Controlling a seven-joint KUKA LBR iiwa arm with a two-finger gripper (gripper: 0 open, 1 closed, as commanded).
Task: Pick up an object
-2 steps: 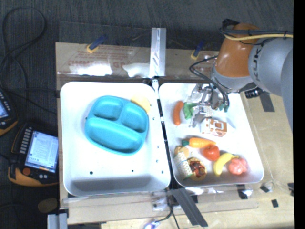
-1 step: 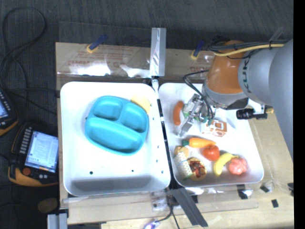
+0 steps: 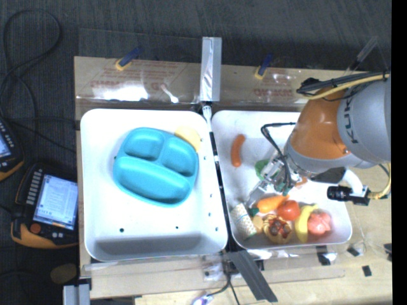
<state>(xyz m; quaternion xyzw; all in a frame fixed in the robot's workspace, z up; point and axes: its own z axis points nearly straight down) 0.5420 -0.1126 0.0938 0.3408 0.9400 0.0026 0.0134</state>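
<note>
My gripper [image 3: 275, 180] hangs low in the right bin [image 3: 219, 170], just above the pile of toy food at its front. Directly below it lie an orange piece [image 3: 269, 203] and a red tomato [image 3: 289, 210]. A green piece [image 3: 261, 167] sits touching or just beside the gripper's left side. An orange sausage [image 3: 236, 150] lies apart near the bin's left wall. At the front right are a yellow banana [image 3: 303, 224] and a red apple [image 3: 320, 222], with a brown patterned piece [image 3: 275, 228] and a striped cylinder [image 3: 241, 218] to their left.
The left bin [image 3: 95, 234] holds a blue divided tray [image 3: 156, 165] and a small yellow item [image 3: 188, 136] at its back right. The arm's orange band [image 3: 321, 135] and grey body cover the right bin's back right corner. A black cable [image 3: 273, 132] loops above the gripper.
</note>
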